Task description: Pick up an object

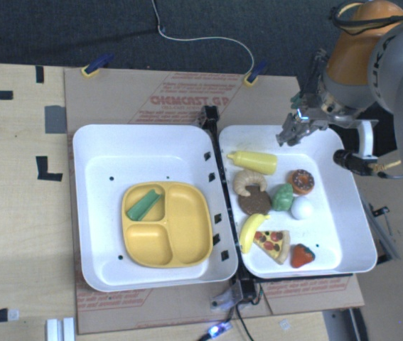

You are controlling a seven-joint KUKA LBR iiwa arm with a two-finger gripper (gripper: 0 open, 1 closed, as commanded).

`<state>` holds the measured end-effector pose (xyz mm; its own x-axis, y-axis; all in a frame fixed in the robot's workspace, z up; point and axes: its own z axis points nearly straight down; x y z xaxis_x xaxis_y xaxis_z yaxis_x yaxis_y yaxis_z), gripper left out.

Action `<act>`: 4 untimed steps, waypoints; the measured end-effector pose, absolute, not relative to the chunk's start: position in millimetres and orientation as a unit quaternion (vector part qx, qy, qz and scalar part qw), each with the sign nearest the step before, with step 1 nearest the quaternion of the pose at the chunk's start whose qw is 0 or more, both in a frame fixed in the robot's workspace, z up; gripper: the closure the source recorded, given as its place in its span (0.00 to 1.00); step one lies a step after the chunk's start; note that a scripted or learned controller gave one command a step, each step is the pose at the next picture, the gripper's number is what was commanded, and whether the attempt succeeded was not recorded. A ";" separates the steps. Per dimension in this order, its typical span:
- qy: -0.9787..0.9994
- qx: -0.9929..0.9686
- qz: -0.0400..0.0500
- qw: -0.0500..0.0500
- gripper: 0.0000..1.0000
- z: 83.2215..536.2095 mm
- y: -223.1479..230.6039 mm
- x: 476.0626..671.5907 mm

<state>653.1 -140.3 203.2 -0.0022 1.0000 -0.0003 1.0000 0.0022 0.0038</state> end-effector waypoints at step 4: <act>0.710 0.704 0.001 -0.001 1.00 233.4 30.9 655.5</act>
<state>655.5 30.9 233.4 -0.0076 1.0000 0.0022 1.0000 0.0076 0.0000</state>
